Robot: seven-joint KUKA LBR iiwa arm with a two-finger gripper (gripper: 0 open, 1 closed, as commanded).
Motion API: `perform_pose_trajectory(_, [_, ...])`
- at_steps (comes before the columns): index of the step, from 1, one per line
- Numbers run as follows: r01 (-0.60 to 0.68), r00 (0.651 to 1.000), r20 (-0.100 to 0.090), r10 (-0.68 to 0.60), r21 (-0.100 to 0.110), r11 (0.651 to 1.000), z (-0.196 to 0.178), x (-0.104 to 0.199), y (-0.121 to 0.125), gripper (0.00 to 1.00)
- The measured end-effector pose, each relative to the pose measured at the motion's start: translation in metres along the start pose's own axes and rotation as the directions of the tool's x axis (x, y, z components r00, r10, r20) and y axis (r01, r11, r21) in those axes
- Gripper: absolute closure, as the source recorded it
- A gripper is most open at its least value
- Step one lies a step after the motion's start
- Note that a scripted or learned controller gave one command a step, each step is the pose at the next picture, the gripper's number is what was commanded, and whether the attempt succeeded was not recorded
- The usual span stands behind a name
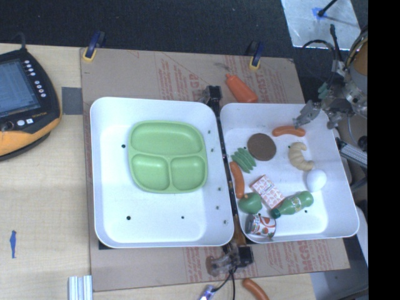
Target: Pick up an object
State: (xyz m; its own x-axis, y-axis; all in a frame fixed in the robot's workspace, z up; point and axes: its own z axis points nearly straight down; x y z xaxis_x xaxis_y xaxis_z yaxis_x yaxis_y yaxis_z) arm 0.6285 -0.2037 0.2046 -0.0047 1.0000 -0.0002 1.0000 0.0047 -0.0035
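Two white bins sat side by side on the bench. The left bin (106, 167) held a green plate (167, 155) with three parts. The right bin (340, 186) held a brown cookie (261, 146), a sausage (289, 130), a croissant (301, 156), a white egg (316, 180), a green bottle (294, 203), a small red box (267, 190) and a can (260, 226). The tool (320, 113) hung over the right bin's far right corner, near the sausage. It held nothing, and I could not tell how its grip stood.
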Motion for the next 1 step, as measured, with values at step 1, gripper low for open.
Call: perform_pose_trajectory(1, [0.000, 1.000, 0.000, 0.000, -0.004, 1.000, 0.1111, 0.0550, 0.0294, 0.00])
